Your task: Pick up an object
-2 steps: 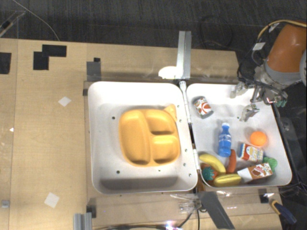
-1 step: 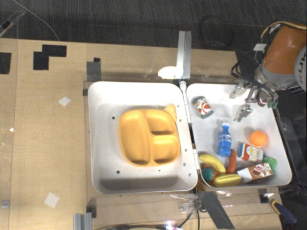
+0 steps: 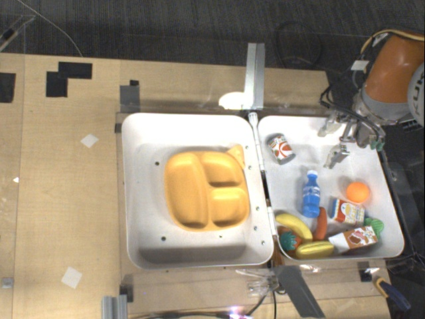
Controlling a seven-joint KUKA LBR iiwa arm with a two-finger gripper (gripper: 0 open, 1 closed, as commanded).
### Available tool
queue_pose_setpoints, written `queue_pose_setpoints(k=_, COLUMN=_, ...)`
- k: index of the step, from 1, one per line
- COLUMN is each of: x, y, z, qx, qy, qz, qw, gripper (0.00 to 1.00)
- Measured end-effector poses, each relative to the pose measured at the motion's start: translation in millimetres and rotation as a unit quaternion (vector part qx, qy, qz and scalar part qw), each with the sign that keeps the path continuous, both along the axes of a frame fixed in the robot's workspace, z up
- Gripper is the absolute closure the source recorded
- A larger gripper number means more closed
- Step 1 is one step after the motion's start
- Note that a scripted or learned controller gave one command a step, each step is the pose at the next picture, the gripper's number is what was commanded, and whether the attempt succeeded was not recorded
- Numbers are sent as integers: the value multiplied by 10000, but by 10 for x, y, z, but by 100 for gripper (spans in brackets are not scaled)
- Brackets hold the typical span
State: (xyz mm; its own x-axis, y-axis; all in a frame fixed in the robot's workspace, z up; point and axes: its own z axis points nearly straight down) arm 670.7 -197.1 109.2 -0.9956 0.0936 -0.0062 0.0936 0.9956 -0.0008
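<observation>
My gripper (image 3: 335, 141) hovers over the far part of the right bin (image 3: 299, 128), fingers spread open with nothing between them. A red and white can (image 3: 281, 147) lies to its left. Nearer the front are a blue bottle (image 3: 310, 193) and an orange ball (image 3: 358, 191). Beside them sit a small juice carton (image 3: 347, 211), a red sausage-like piece (image 3: 321, 222), two bananas (image 3: 294, 224) (image 3: 314, 248) and another carton (image 3: 359, 238).
The left bin (image 3: 143, 178) holds a yellow divided tray (image 3: 204, 188). A metal post (image 3: 255, 72) stands behind the divider between the bins. The arm's orange band (image 3: 392, 72) rises at the far right. Bare bin floor lies under the gripper.
</observation>
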Motion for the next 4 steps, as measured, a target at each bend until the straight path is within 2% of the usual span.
queue_pose_setpoints(k=1, x=-159, y=-79, z=-211, qx=15, qy=-19, qz=-2541, qw=9672, gripper=0)
queue_pose_setpoints(k=2, x=-779, y=-91, z=-203, qx=11, qy=-26, qz=-2196, qw=9756, gripper=0)
queue_pose_setpoints(k=3, x=-734, y=-82, z=-55, qx=8, qy=-96, qz=-2168, qw=9762, gripper=100)
queue_pose_setpoints(k=4, x=-884, y=-86, z=480, qx=7, qy=-44, qz=-1997, qw=9799, gripper=100)
